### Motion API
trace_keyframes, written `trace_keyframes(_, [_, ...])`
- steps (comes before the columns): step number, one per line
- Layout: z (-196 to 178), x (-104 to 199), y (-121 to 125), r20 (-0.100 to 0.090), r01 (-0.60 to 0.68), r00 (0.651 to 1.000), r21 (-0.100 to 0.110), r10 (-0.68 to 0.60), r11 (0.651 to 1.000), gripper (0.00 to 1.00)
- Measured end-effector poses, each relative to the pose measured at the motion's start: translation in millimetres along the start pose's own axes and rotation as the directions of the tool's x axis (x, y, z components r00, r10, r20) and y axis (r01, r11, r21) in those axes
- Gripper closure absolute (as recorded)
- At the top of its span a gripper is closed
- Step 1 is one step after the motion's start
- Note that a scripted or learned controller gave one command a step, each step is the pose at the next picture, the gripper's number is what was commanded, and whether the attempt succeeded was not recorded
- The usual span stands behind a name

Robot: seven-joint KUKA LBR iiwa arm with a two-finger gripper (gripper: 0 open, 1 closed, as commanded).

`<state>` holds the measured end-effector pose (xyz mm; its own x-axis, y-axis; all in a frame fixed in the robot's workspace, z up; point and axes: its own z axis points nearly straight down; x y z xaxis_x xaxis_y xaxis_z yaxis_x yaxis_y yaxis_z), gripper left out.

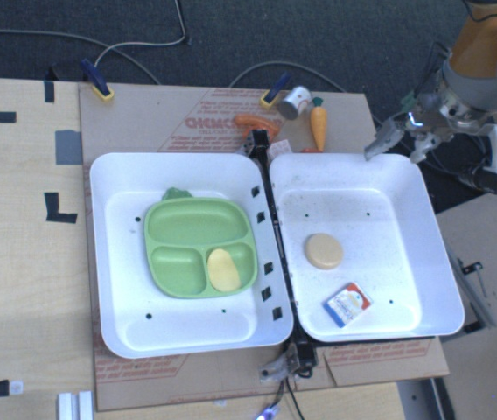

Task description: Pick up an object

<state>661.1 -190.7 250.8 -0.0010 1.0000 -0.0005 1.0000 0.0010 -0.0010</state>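
Item: end effector [397, 138], upper right of the frame, just above the top right rim of the right bin [423, 234]; two grey fingers spread apart with nothing between them, so it reads as open and unladen. Item: round tan disc [324, 251], flat on the floor of the right bin near its middle; it lies down and to the left of the end effector, well apart from it, and being round it offers no long axis to line up with. Item: small packet [347, 304], red, white and blue, lower in the same bin, turned at a diagonal; its printing is too small to read. Item: green divided plate [198, 226] in the left bin [117, 234], carrying a yellow oval piece [223, 270] in its lower right compartment; both are farther from the end effector than anything in the right bin. Item: cardboard sheet [143, 121] on the bench beneath the bins, red lettering near the top edge, reversed and not legible with confidence. Judgement: the disc looks the nearest and simplest candidate for picking.
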Motion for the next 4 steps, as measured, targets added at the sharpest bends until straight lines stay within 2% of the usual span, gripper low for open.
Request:
trace_keyframes(1, [88,57,-54,-0.002,0.001,1.000,0.002,-0.001,1.000,0.00])
trace_keyframes(2, [165,97,-86,-0.001,0.000,1.000,-0.002,0.000,1.000,0.00])
trace_keyframes(3, [145,72,-59,0.000,0.000,1.000,-0.001,0.000,1.000,0.00])
trace_keyframes(4, [164,85,-96,0.001,-0.001,1.000,-0.006,0.001,1.000,0.00])
